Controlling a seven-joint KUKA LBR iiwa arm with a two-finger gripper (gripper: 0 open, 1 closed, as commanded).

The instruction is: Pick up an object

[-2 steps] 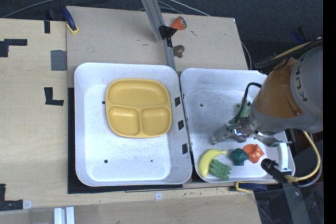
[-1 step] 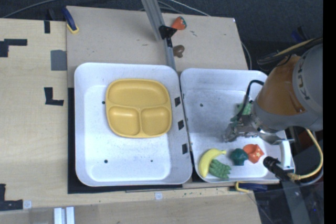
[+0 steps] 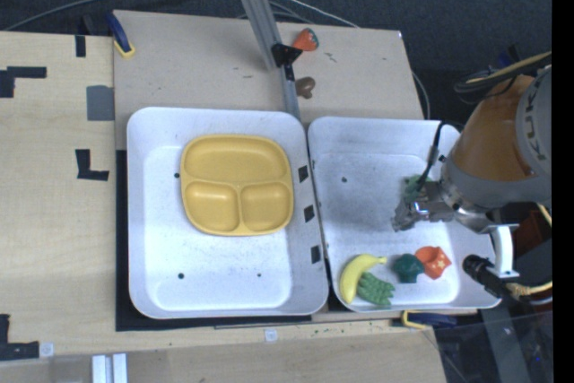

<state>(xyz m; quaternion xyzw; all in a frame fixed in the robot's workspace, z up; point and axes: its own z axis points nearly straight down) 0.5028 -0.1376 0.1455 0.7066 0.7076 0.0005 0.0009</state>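
- Gripper (image 3: 411, 213) hangs low over the right bin (image 3: 359, 157); the wrist hides its grip, can't tell.
- Banana (image 3: 352, 273), green piece (image 3: 376, 289), teal piece (image 3: 408, 267), orange piece (image 3: 434, 261) cluster just below the gripper.

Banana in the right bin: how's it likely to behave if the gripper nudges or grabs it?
The banana looks like a smooth moulded toy, so probably stiff and light. Its curved, rounded body may pivot or slide away from a push. It lies against the green toy near the bin's front wall, so a nudge would likely move both, and a grab there could be cramped.
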